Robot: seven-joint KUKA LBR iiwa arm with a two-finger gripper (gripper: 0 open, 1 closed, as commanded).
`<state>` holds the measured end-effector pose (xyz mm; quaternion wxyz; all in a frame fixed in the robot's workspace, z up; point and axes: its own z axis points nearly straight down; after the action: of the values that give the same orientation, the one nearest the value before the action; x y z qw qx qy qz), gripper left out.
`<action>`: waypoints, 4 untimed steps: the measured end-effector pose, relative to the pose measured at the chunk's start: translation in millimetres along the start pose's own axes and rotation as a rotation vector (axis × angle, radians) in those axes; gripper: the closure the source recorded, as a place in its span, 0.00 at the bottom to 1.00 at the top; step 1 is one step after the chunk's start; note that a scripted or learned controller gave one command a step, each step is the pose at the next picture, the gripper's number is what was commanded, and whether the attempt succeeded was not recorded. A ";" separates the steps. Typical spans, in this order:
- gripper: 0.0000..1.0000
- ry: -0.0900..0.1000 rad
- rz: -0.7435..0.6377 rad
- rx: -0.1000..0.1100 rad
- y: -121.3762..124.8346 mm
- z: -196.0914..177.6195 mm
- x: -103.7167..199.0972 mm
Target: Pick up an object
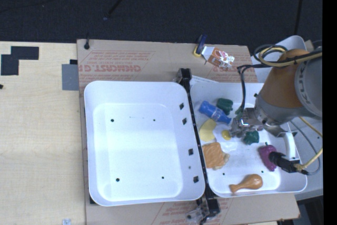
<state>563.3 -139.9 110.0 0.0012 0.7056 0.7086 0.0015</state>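
Grey arm (pixel 287 87) reaching from right, hand (pixel 243 123) lowered

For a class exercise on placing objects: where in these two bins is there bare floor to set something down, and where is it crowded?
The left bin offers bare floor wall to wall. The right bin is crowded: blue bottle, yellow piece and orange lump line its left side beside the gripper. A small patch lies between orange lump, purple object and orange gourd.

1. My bench (pixel 37 129) is pale wood, with a cardboard sheet (pixel 158 60) laid flat on it.
2. On that cardboard sit two white bins, touching: the left bin (pixel 138 93) and the right bin (pixel 295 183).
3. Just past the cardboard's far edge there's a small blue-and-yellow clip (pixel 200 46).
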 end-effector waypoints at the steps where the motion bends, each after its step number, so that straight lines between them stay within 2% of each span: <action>1: 1.00 0.004 -0.009 -0.004 38.4 -82.6 114.2; 2: 1.00 -0.001 0.007 0.006 16.2 -103.1 63.7; 3: 0.00 0.000 0.004 0.007 16.8 -101.9 65.0; 4: 0.00 -0.001 0.007 0.010 -13.5 28.0 43.1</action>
<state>549.7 -96.9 82.0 -0.0017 0.7081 0.7061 -0.0024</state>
